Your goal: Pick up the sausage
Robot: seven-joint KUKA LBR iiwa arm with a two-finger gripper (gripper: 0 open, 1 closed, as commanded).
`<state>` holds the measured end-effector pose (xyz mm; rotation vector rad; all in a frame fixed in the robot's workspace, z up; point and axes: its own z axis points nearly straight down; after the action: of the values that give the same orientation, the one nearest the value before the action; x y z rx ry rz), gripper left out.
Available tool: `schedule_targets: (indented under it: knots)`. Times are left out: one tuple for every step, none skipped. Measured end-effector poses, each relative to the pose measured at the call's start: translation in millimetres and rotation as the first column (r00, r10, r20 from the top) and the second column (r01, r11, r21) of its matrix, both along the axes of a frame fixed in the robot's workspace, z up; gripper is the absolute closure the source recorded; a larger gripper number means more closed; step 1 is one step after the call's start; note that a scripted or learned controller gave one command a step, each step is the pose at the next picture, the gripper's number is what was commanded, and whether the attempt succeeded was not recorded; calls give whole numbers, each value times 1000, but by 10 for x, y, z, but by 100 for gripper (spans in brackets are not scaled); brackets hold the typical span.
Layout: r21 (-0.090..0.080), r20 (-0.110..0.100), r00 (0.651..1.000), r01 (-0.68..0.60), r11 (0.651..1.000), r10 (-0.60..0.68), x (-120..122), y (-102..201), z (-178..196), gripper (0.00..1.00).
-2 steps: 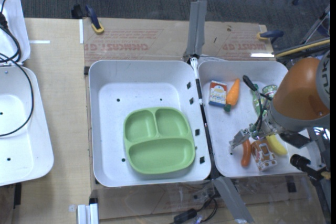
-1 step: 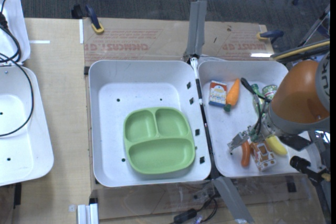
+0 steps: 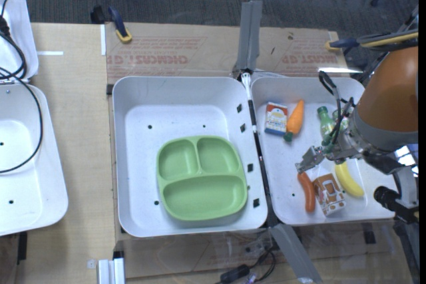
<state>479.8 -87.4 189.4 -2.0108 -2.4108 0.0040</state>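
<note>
The sausage [image 3: 307, 191] is a short orange-red link lying lengthwise near the front of the right bin [image 3: 283, 206]. My gripper [image 3: 311, 160] hangs just above and slightly behind the sausage's far end, reaching in from the right under the arm's orange band. Nothing can be seen held in it. The sausage lies flat on the bin floor, with its whole length in sight.
A small brown-and-white carton [image 3: 329, 195] lies right beside the sausage, with a banana [image 3: 350, 180] past it. A carrot [image 3: 295, 118], a white box [image 3: 276, 118] and a green bottle [image 3: 325, 122] sit farther back. The left bin [image 3: 133, 143] holds a green divided plate [image 3: 201, 177].
</note>
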Motion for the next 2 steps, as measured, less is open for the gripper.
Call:
schedule_targets:
  knots:
    - [-1, 0, 998, 62, 998, -62, -12, 406, 88, 0]
    - [-2, 14, 999, -44, 999, 44, 19, -115, -772, 0]
